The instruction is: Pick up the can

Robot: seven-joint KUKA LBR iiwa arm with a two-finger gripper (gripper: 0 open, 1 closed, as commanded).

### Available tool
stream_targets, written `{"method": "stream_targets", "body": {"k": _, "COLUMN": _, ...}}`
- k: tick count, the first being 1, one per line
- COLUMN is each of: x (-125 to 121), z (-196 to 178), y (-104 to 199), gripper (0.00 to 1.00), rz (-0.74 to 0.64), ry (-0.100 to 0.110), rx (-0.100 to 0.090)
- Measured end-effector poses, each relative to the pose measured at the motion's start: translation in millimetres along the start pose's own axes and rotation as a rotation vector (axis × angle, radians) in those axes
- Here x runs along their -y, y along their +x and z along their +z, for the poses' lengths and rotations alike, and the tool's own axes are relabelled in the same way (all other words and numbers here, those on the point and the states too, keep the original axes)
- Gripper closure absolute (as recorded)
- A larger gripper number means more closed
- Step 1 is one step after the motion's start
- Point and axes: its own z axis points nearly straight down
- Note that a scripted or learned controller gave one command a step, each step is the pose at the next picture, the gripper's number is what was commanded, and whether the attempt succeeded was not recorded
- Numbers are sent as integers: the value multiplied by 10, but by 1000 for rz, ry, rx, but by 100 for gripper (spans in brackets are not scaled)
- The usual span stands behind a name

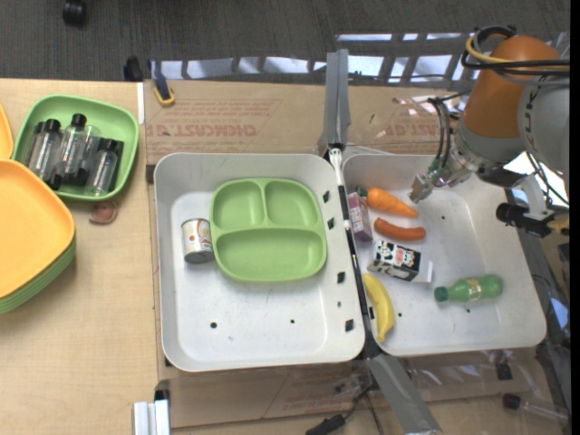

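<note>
Can [196, 240] on its side in left bin [172, 315], touching green tray [268, 228]. Gripper [426, 186] over right bin [507, 333], near carrot [391, 202], holding nothing; jaw state unclear. Approach and grasp both left to do

Small can [197, 240] with a shiny metal rim and paper-looking label, matt green plastic divided tray [268, 228], smooth white bins [263, 343] probably plastic, glossy green bottle [468, 289], rough brown cardboard [236, 116] behind, pale wood-look bench [77, 361], smooth orange plates [32, 234].
</note>
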Motion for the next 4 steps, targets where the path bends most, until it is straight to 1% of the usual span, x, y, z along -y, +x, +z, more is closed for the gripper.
{"method": "stream_targets", "body": {"k": 1, "x": 28, "z": -903, "y": 86, "gripper": 100, "rz": 433, "ry": 0, "rx": 1}}
{"method": "stream_targets", "body": {"k": 2, "x": -86, "z": -1029, "y": 363, "gripper": 100, "rz": 391, "ry": 1, "rx": 1}}
{"method": "stream_targets", "body": {"k": 3, "x": -174, "z": -1118, "y": 399, "gripper": 100, "rz": 400, "ry": 1, "rx": 1}}
{"method": "stream_targets", "body": {"k": 4, "x": -199, "z": -1051, "y": 656, "gripper": 100, "rz": 424, "ry": 3, "rx": 0}}
